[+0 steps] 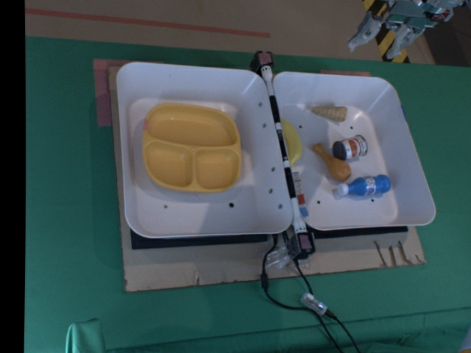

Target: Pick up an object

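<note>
My gripper [380, 40] hangs at the top right, high above the bench and beyond the far edge of the right bin [412, 164], with its two fingers spread open and nothing between them. In the right bin lie a blue bottle with a white cap [363, 187], a small dark can with a red and white label [349, 148], a tan chicken drumstick [331, 162], an ice-cream cone [329, 112] near the far side, and a yellow round piece [293, 143] against the divider. A yellow three-compartment plate [193, 147] rests in the left bin [184, 76].
A black-and-white bar [282, 149] runs between the two bins. Cardboard [221, 271] sticks out under the bins at the front, on a green cloth [66, 197]. Cables [294, 293] trail toward the near edge. Yellow-black hazard tape [375, 6] marks the floor behind.
</note>
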Robot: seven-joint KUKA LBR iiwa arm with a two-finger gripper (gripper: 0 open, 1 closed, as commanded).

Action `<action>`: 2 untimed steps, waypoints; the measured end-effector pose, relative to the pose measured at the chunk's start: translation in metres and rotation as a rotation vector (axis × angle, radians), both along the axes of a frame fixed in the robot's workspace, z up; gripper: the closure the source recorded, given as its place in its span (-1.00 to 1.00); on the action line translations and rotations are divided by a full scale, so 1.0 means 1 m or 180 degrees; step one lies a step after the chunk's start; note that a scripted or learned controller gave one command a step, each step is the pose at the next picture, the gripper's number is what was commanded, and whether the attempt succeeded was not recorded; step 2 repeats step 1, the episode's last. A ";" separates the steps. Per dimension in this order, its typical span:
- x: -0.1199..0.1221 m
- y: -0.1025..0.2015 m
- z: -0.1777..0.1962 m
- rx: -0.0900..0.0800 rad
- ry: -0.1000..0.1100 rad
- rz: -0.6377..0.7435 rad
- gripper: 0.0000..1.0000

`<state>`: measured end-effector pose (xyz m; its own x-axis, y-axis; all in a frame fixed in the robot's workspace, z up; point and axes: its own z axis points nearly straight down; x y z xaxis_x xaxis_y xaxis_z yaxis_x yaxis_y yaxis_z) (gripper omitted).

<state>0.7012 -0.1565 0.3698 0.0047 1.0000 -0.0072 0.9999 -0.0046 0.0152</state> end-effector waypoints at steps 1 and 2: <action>-0.030 -0.028 -0.111 -0.0005 0.0023 -0.0012 -1.00; -0.030 -0.028 -0.111 -0.0005 0.0023 -0.0012 -1.00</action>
